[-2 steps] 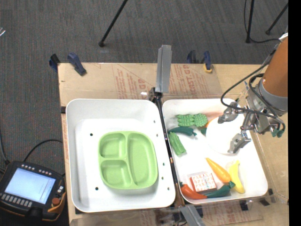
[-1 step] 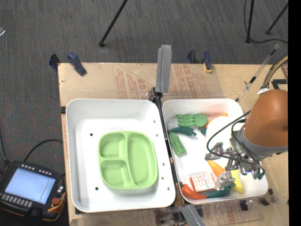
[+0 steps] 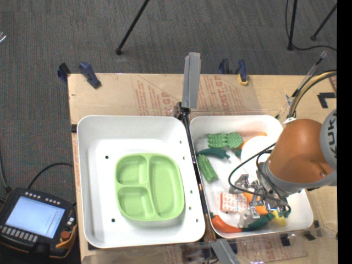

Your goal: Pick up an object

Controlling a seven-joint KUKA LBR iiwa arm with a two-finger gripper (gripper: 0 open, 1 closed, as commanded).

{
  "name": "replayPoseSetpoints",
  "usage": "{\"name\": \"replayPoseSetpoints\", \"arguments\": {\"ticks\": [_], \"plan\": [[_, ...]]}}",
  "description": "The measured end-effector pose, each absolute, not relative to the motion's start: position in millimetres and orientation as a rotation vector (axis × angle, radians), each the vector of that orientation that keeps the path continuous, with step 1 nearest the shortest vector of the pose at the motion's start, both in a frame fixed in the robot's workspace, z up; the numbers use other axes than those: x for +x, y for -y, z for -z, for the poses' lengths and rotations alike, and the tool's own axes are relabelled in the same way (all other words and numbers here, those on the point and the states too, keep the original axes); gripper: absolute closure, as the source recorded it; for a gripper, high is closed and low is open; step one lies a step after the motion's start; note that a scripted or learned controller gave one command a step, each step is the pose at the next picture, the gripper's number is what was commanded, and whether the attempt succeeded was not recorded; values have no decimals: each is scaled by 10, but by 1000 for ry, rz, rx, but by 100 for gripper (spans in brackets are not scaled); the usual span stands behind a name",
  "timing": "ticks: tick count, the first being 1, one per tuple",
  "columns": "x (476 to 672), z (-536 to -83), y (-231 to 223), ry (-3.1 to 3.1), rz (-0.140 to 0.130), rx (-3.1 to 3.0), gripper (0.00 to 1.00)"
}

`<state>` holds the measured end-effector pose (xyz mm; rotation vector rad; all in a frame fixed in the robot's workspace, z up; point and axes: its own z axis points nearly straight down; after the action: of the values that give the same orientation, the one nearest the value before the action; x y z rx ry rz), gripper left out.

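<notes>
The tool (image 3: 258, 205) sits low among crowded toys (image 3: 250, 216) in the right bin (image 3: 300, 224); I cannot tell its grip. It might bump them aside.

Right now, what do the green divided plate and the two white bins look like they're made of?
The green divided plate looks like moulded plastic with a smooth, matte finish: even pale colour, rounded compartment ridges, no glare. The left white bin and right white bin also look like plastic, slightly glossy, with soft rounded corners and rolled rims; painted metal can't be ruled out.
</notes>
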<state>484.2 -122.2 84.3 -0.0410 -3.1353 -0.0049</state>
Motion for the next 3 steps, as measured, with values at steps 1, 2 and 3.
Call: {"name": "replayPoseSetpoints", "arguments": {"ticks": [1, 2, 3], "plan": [[4861, -954, 1203, 3138, 4, -28, 100], [4790, -1913, 483, 3149, 1, -136, 100], [4758, -1902, 1575, 3134, 2, 223, 100]]}}
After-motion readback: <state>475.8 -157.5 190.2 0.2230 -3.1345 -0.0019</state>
